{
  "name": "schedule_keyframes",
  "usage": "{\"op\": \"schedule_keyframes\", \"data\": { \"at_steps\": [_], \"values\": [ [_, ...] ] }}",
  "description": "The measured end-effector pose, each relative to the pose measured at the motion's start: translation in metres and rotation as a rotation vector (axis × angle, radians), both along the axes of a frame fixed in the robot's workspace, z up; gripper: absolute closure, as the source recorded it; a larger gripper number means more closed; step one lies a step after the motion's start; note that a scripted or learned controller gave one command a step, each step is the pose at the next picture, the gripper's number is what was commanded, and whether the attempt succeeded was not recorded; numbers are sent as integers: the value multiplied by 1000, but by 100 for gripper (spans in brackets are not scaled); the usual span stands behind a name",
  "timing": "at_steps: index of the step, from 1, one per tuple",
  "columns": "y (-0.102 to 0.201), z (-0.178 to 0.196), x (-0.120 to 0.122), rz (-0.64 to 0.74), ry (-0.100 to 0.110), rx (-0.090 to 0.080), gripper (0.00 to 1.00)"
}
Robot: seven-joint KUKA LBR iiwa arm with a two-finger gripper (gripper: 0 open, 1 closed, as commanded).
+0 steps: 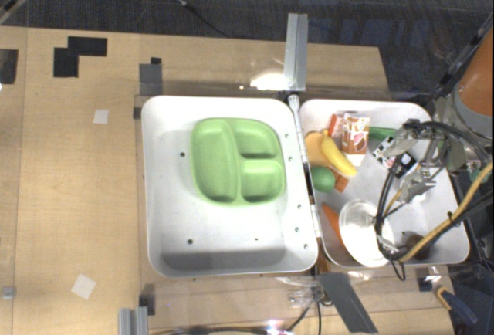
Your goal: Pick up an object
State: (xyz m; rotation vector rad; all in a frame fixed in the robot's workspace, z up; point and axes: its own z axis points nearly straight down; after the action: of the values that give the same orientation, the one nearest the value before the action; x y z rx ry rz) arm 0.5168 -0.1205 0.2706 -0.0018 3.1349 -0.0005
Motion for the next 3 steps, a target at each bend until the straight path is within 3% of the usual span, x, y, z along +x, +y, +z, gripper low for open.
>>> {"op": "schedule_keyframes", "data": {
  "at_steps": [1, 2, 3],
  "values": [
    [-3, -107, 0, -268, -14, 0, 0],
    [-3, -176, 28, -272, -29, -2, 0],
    [-3, -163, 30, -266, -39, -4, 100]
  ]
}}
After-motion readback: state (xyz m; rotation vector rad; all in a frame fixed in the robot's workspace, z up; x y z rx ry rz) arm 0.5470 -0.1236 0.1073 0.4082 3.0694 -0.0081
